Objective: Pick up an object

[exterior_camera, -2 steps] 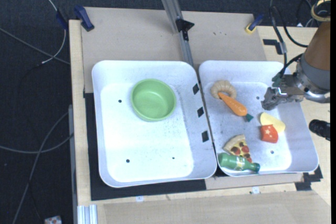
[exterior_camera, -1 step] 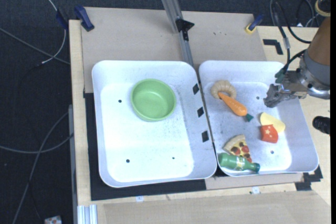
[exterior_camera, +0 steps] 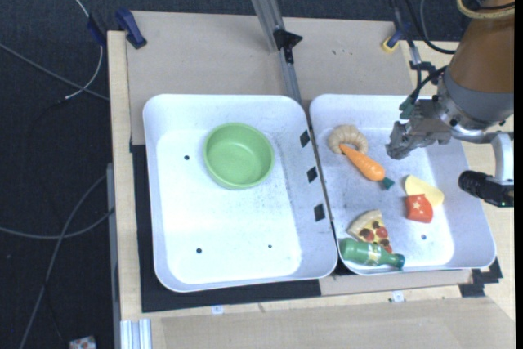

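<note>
- So the two shallow white plastic bins sat side by side on the wooden counter [exterior_camera: 204, 53], and the right-hand bin [exterior_camera: 478, 245] had all the pickable stuff in it.
- The gripper [exterior_camera: 406, 139] hung over that bin's 1 o'clock area, just off the leaf end of nothing in particular. Honestly couldn't tell how wide it was set from this angle, and I saw nothing held in it.
- Closest candidate was the orange toy carrot [exterior_camera: 364, 163], lying slanted near the bin's middle at roughly 8 o'clock from the gripper, its thin end touching the beige croissant-shaped toy [exterior_camera: 343, 136].
- My guess on handling: hollow play-food plastic, so light and stiff, but smooth and tapered, meaning it could squirt out of a pinch. I'd have gone across the fat middle of the body, not the tip.
- Rest of the pile: a yellow cheese wedge [exterior_camera: 426, 188] sitting right against a red chunk that looked like a toy pepper or tomato [exterior_camera: 418, 209] at 4 o'clock from the carrot, a toy pizza slice [exterior_camera: 370, 226] at 6 o'clock, and a green toy bottle [exterior_camera: 372, 254] lying flat by the near rim.
- The left-hand bin [exterior_camera: 176, 176] held a round pale-green plastic bowl [exterior_camera: 238, 154], well away from the arm.
</note>
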Controlling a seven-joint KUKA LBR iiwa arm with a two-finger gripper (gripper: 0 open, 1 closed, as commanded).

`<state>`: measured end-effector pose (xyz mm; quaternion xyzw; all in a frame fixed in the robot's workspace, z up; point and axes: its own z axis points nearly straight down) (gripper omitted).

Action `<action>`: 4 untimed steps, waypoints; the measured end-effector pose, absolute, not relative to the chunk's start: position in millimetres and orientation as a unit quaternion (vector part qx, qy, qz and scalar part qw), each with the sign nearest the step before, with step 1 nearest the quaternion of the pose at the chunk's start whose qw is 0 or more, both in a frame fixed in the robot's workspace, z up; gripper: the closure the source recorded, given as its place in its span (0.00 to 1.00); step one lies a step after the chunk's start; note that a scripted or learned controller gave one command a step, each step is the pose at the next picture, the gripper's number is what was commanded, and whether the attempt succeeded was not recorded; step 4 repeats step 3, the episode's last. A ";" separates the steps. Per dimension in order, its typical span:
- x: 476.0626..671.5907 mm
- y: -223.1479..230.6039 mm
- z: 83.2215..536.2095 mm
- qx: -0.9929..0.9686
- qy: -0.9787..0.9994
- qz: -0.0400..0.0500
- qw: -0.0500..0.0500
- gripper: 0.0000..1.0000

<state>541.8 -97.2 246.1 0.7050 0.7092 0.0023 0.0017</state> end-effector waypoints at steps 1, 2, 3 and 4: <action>557.9 -39.1 235.8 0.705 0.709 0.002 0.001 1.00; 569.5 11.0 246.3 0.705 0.709 0.002 0.000 1.00; 582.2 74.6 243.8 0.705 0.709 0.001 0.000 1.00; 582.2 74.6 243.8 0.705 0.709 0.001 0.000 1.00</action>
